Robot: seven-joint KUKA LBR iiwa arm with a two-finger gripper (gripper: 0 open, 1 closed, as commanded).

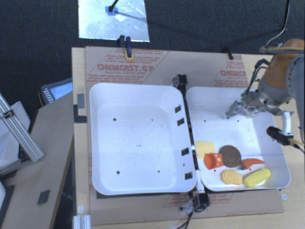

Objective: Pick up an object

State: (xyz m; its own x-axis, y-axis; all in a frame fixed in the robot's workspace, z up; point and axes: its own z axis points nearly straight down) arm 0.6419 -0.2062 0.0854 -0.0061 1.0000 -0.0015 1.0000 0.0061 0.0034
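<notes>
Pincer point(232, 111): aperture cannot be told, holding nothing visible. Risk: clustered corn point(257, 177), cookie point(230, 155), cheese point(204, 148) invite a glancing, failed grasp.

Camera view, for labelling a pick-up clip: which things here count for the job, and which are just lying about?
For the job:
- grey two-finger gripper
- right white bin
- flat yellow square
- red cup-like piece
- brown round disc
- orange-red carrot shape
- yellow corn cob
- yellow lumpy piece

Lying about:
- left white bin
- silver sheet
- yellow clamp
</notes>
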